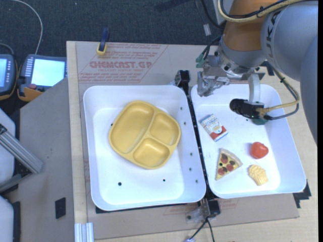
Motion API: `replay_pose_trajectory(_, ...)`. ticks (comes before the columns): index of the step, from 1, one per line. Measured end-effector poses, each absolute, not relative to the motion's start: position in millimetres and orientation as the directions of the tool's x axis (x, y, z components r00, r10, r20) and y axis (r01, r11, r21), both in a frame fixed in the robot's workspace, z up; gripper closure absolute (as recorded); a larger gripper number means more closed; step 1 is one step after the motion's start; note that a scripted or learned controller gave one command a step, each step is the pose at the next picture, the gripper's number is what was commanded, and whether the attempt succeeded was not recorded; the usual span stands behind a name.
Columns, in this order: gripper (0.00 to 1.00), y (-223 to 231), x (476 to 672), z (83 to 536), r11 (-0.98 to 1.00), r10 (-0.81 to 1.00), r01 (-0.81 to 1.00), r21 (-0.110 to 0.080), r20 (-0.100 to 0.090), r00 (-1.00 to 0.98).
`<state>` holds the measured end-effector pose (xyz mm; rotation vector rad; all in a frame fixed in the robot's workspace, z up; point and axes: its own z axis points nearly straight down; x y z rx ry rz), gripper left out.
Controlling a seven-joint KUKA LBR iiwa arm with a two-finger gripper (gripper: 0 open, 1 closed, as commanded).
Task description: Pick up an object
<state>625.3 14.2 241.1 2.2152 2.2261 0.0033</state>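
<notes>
Toy fries (258, 175), pizza slice (227, 164) and tomato (259, 149) lie in right bin (290, 135), near small carton (213, 126). Left bin (96, 135) holds yellow divided plate (145, 134). Gripper (208, 87) hovers at right bin's far corner; finger state cannot be told.

A yellow clamp (103, 42) grips the brown cardboard sheet's (126, 62) far edge, and off its left side two lit handheld screens (43, 72) glow.

Bright, even overhead light; soft shadows; perhaps slightly blurred edges.
</notes>
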Motion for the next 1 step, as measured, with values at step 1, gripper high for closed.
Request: replay_pose_trajectory(1,1.00,58.9,630.6,223.8,0.004,1.000,1.000,-0.002,0.000,-0.004)
